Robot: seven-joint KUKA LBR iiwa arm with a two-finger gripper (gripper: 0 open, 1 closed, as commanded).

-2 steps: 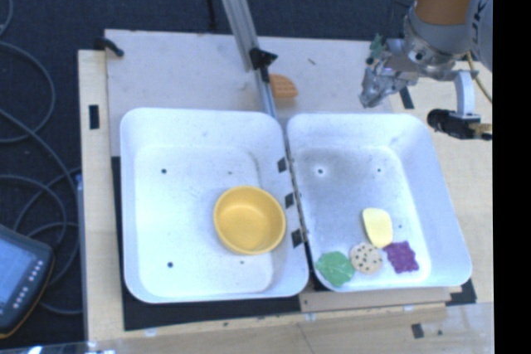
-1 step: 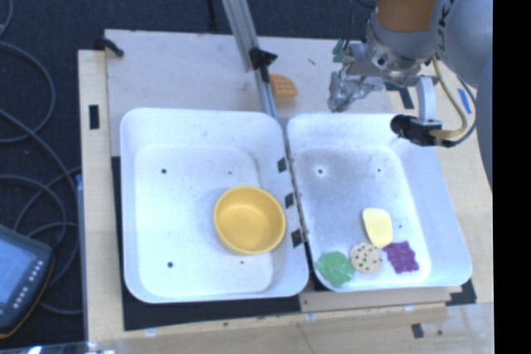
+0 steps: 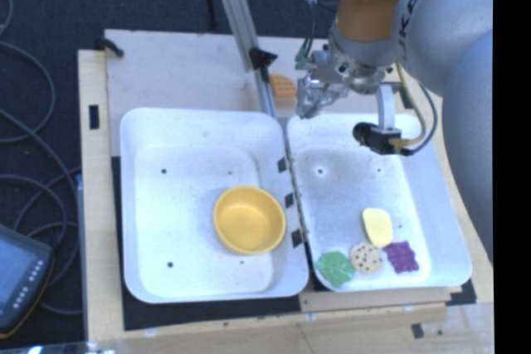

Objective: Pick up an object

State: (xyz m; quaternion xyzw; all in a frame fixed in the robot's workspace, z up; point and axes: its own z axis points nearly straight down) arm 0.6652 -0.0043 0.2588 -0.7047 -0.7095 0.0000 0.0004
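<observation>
Yellow bowl (image 3: 249, 219) sits in the left bin (image 3: 149, 145), looks light, stiff and a bit slick so I'd pinch its rim, while the gripper (image 3: 311, 105) hangs well beyond the bowl at the bins' far edge, can't tell its state.

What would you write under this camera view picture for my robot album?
Robot gripper hovers at the right bin's far edge; yellow bowl sits in the left bin.
</observation>
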